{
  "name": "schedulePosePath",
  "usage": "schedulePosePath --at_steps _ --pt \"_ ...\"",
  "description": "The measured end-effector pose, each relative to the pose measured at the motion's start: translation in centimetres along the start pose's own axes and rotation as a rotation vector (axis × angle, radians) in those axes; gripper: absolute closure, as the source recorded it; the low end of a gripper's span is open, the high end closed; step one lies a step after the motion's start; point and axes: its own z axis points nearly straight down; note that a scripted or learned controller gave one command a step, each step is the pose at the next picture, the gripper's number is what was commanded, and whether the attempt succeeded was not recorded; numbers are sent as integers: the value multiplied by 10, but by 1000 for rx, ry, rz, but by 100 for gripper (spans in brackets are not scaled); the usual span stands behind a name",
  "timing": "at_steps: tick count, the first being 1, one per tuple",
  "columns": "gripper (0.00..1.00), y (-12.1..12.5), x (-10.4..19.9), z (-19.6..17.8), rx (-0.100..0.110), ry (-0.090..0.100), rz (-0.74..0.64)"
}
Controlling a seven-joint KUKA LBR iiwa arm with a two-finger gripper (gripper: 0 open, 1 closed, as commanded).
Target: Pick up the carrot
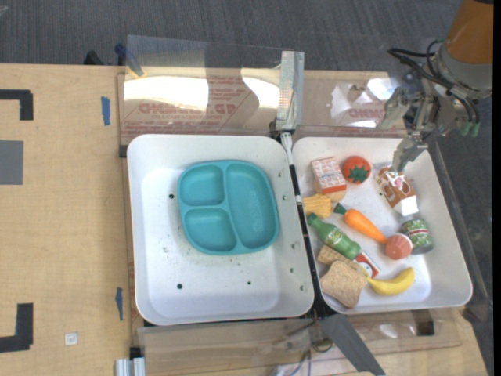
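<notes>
Gripper (409,151) hanging over the upper right part of the right bin (454,288), fingers pointing down, nothing between them; how far apart they are sitting cannot be told from this angle. Arm coming in from the upper right, orange band (475,22) showing at the corner.

Carrot (362,223) lying near the middle of the right bin, slanting, green end toward the upper left, well apart from the gripper. Crowding around it: yellow corn piece (317,205) just beside the green end, green bottle (335,238) running just below it, reddish round fruit (398,247) at its thick end. Some bare white floor sitting above the carrot, between it and the cake slice (398,191) under the gripper. Tomato (357,169) and red box (327,174) sitting toward the bin's upper left. Banana (393,282) and bread slice (343,282) lying near the bottom edge. Green-and-red item (418,234) resting close to the right wall.

Left bin (149,233) holding a teal divided plate (228,207), wide bare margin all around it.
</notes>
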Motion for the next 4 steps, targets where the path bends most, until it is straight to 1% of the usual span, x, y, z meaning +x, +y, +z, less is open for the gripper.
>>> schedulePosePath --at_steps 1,2,3,4 --pt "0 37 56 70 -2 7 112" --pt "0 40 65 171 1 -5 158" --pt "0 24 112 179 0 -7 163" --pt "0 43 114 179 2 -7 191"
